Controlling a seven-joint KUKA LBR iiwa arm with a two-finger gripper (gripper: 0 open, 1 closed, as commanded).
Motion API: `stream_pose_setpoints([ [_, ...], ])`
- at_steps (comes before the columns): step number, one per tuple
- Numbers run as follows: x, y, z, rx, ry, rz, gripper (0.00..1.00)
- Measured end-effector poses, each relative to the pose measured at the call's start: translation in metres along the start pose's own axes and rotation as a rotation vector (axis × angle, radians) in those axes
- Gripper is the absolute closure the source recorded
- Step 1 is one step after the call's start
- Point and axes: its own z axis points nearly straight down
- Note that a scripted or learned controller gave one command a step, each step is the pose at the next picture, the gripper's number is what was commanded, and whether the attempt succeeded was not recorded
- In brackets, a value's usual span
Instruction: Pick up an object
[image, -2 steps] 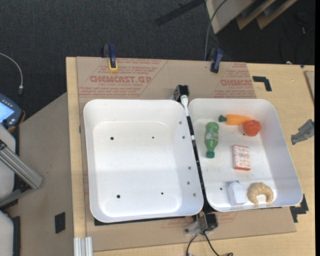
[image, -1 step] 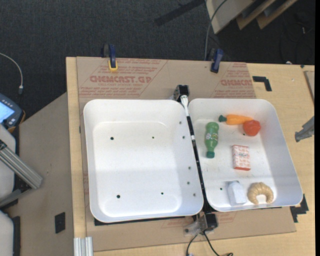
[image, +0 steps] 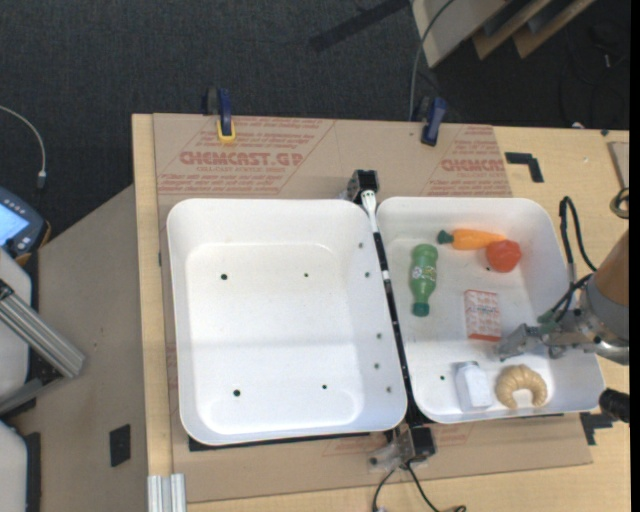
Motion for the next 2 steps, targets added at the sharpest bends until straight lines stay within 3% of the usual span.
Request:
stream_pose_setpoints([
  [1, -0.0020, 0.0026, -0.0187, -0.013, -0.009, 0.001, 1.00],
  [2, -0.0019, 0.0023, -0.0181, -0.012, -0.008, 0.002, 0.00],
])
